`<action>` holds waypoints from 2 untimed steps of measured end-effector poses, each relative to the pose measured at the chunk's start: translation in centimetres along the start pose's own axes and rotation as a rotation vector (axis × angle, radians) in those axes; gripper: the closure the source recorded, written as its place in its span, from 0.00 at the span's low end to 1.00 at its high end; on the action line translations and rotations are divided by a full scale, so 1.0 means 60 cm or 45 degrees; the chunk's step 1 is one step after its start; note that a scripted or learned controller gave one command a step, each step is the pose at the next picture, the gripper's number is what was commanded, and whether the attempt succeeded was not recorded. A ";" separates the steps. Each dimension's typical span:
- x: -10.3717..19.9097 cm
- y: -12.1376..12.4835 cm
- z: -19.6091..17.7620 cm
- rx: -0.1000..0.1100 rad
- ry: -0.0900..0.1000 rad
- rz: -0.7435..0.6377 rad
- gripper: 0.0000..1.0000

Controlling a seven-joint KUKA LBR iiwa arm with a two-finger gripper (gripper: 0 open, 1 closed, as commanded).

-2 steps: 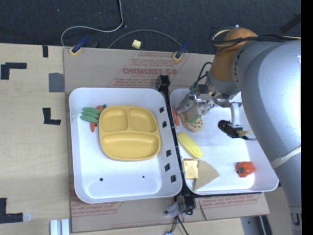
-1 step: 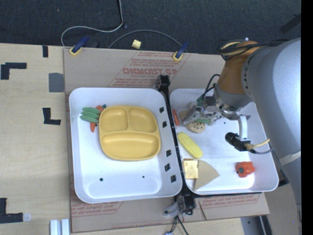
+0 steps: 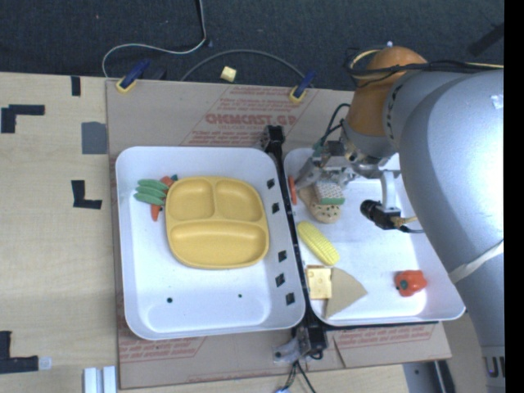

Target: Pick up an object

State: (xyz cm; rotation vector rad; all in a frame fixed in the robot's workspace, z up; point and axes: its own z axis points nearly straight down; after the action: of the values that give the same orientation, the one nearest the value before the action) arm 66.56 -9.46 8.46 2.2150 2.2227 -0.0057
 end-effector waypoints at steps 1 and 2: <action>-0.026 0.004 0.000 0.000 0.004 0.004 0.00; -0.001 0.004 -0.006 0.002 0.003 0.003 0.00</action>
State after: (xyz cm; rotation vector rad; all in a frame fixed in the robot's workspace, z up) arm 66.78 -9.50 8.80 2.2198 2.2221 -0.0049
